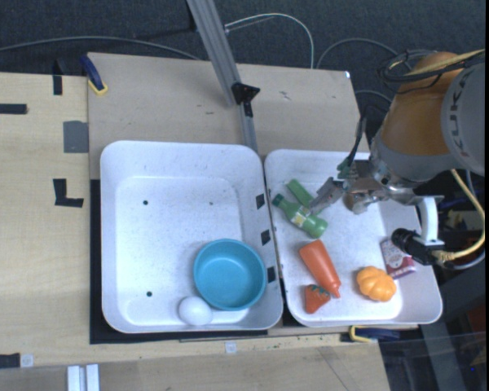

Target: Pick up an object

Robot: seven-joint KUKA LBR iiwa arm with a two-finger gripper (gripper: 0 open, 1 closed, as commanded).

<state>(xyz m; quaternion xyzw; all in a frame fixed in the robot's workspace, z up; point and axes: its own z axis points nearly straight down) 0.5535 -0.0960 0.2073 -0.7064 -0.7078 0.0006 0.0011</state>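
Note:
My gripper (316,204) hangs over the right bin (407,309), reaching in from the right. Its fingers (324,195) point down-left at the green bottle (301,209), which lies tilted in the bin's upper left part. An orange carrot (320,267) lies below the bottle, with a small red piece (314,298) at its lower end. An orange round fruit (376,283) rests near the bin's lower right corner. In the left bin (147,218) sit a blue bowl (228,274) and a white ball (195,309).
A grey slanted pole (220,47) crosses above the bins' shared edge. A pink and white packet (396,259) lies at the right bin's right side, by a black fitting (409,243). Cables loop behind the arm.

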